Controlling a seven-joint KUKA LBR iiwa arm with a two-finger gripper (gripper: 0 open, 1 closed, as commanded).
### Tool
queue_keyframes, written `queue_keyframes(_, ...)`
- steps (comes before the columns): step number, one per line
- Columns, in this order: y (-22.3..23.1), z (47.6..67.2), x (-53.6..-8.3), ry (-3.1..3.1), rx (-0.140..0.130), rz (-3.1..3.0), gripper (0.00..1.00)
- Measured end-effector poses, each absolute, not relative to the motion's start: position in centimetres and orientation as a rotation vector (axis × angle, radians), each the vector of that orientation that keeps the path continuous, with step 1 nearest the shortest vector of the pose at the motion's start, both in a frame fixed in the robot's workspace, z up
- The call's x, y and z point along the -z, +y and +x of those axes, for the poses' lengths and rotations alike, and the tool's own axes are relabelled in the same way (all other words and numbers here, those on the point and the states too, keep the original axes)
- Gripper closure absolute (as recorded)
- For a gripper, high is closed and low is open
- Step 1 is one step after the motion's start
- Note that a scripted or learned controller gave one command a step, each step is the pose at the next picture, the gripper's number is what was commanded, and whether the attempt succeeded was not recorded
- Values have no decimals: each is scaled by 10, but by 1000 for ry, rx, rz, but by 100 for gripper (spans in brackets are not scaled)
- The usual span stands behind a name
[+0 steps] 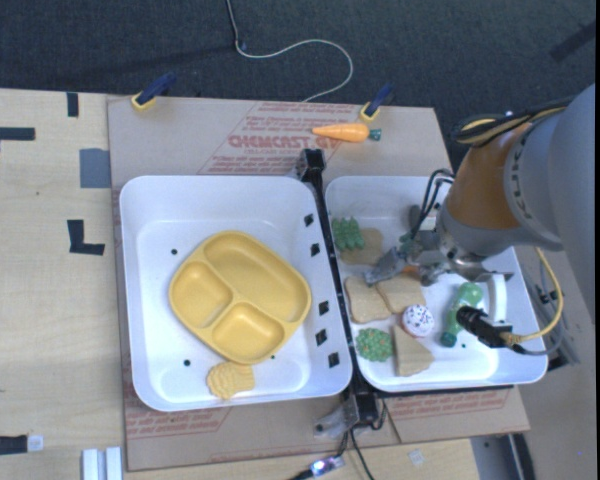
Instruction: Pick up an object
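1. Toast-like slices (368,298) lie in the middle of the right bin (520,373), in front of you among the toy food; a darker slice (412,353) sits at the near edge beside a green clump (373,343).
2. You see a white round piece with red dots (417,319) just right of those slices, and a green bottle-like piece (462,308) beyond it, tilted.
3. Your claw (398,262) sits low over the bin's middle, touching or just above the slices. You cannot tell whether it is spread or pinching anything; the wrist blurs it.
4. The arm (500,193) hides the bin's right part.
5. In the left bin (140,208) you have a yellow divided plate (240,293) and a small yellow ridged piece (229,378) near its front edge.
6. Farther back, a green bumpy piece (347,233) lies by the divider, and an orange carrot (342,133) rests on the cardboard (230,133) behind both bins.
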State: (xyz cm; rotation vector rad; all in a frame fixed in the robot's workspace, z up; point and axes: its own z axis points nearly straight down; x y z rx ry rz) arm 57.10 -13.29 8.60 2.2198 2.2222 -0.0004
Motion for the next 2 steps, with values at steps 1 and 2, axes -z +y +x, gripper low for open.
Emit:
queue_keyframes(1,-132,571,-96,2223,-1,2220,100)
queue_keyframes(2,-136,574,-157,2221,-2,2219,100)
